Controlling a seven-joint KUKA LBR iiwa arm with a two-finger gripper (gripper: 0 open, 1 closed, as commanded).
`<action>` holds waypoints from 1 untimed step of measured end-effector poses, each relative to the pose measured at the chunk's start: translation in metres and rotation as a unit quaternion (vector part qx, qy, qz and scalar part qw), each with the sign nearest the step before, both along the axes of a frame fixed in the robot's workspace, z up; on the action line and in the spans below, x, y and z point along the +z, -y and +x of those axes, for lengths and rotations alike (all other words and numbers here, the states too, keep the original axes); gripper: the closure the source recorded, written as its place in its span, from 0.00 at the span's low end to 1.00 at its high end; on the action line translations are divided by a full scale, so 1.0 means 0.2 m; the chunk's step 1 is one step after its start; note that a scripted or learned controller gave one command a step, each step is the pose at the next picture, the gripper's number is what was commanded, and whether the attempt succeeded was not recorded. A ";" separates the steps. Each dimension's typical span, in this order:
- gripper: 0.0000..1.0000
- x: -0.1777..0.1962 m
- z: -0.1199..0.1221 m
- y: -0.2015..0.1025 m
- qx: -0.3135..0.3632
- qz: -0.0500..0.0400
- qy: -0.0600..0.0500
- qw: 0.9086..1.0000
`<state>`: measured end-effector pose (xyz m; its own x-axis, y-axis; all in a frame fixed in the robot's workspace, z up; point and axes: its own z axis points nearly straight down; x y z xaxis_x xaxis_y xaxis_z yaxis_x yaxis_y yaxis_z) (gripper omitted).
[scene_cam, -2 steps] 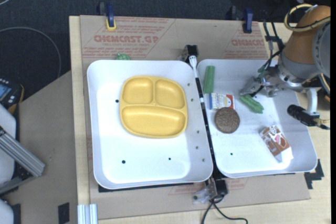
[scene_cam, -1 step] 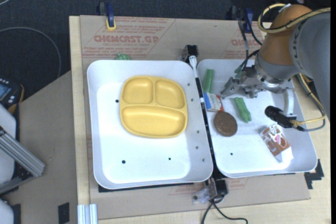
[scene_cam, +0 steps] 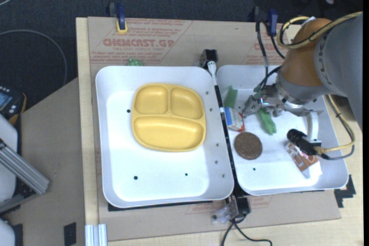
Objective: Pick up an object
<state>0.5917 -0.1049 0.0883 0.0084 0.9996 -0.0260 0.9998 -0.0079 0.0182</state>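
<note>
1. The tool (scene_cam: 264, 103) is hanging low over the upper middle of the right bin (scene_cam: 277, 174), right of the frame's centre. From this slanted overhead angle I cannot tell how far open it is, and nothing is showing in its grasp.
2. The arm (scene_cam: 341, 57) is reaching in from the right edge of the frame. Its grey body is sitting above the orange band (scene_cam: 301, 63), which is just up and right of the tool.
3. A short green stick (scene_cam: 267, 123) is lying tilted just below the tool, on the bin floor. Whether the tool is touching it cannot be made out.
4. A second green piece (scene_cam: 230, 96) is lying to the left of the tool, near the bin's upper left wall.
5. A red, white and blue wrapper (scene_cam: 235, 120) is lying just below that green piece, close to the wall between the bins.
6. A round brown disc (scene_cam: 248, 146) is lying flat, down and to the left of the tool, near the wrapper but apart from it.
7. A brown and red packet (scene_cam: 304, 159) is lying in the lower right part of the same bin, well apart from the tool.
8. The left bin (scene_cam: 167, 177) is sitting just beside the right one, taking up the middle of the frame. It is holding a yellow divided plate (scene_cam: 169, 117) in its upper half.
9. Both bins are resting on the table (scene_cam: 85, 141), and two blue clamps (scene_cam: 120, 13) are gripping its far edge, towards the top of the frame.
</note>
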 end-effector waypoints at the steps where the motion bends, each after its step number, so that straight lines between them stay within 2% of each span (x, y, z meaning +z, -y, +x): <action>1: 0.00 -0.02 -0.41 -0.06 0.002 0.014 -0.014 1.000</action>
